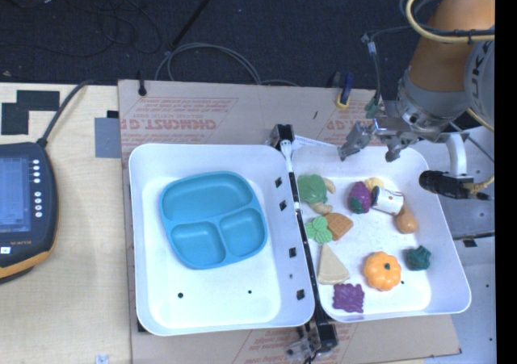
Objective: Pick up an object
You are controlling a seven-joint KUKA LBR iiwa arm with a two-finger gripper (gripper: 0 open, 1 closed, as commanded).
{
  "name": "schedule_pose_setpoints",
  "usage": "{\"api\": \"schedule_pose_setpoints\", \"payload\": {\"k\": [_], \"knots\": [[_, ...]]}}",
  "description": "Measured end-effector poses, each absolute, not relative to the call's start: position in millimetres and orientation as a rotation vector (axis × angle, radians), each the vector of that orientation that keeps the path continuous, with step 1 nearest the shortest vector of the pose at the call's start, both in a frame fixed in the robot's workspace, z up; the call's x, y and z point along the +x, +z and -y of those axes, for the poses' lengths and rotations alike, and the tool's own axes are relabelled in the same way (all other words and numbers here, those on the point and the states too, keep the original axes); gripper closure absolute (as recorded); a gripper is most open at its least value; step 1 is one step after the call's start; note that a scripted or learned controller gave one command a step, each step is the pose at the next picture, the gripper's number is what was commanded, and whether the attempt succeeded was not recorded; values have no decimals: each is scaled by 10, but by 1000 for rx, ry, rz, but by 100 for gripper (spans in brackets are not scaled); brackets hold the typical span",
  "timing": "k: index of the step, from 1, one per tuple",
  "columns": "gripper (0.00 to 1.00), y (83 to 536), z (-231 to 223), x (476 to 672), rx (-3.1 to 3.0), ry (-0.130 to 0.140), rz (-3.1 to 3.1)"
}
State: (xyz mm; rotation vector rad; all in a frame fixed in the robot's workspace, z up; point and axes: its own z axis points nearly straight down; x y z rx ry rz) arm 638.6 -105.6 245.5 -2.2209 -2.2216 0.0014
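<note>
While your gripper (373,145) hung over the far rim of the right bin (448,294), its two fingers were spread apart with nothing between them. You had the grey arm (440,72) reaching in from the right, its orange band above the wrist.

Just below the fingers, toy foods lay scattered in that bin: a purple eggplant (359,197) touching a white piece (388,201), a green vegetable (312,189), an orange pumpkin (382,270), a purple grape cluster (348,298), a tan wedge (330,265) and a dark green piece (418,257). The near right corner of this bin gave you bare white floor.

Beyond the divider, the left bin (153,290) held a blue compartment tray (214,219), with open floor along its near side.

Both bins sat on brown cardboard (210,116) printed with red lettering, upside down and too blurred for you to read. A handheld control pendant (20,205) lay at the bench's left edge, its screen text illegible.
</note>
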Motion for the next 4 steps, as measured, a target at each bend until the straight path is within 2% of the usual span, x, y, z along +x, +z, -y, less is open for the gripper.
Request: {"api": "schedule_pose_setpoints", "payload": {"k": [1, 2, 3, 4], "knots": [[0, 1294, 1667, 6423, -2222, 9, 2215], [0, 886, 1758, 6448, -2224, 4, 2223], [100, 1034, 1767, 6463, -2227, 1, 2225], [0, 1025, 1768, 6459, -2227, 2, 2224]]}}
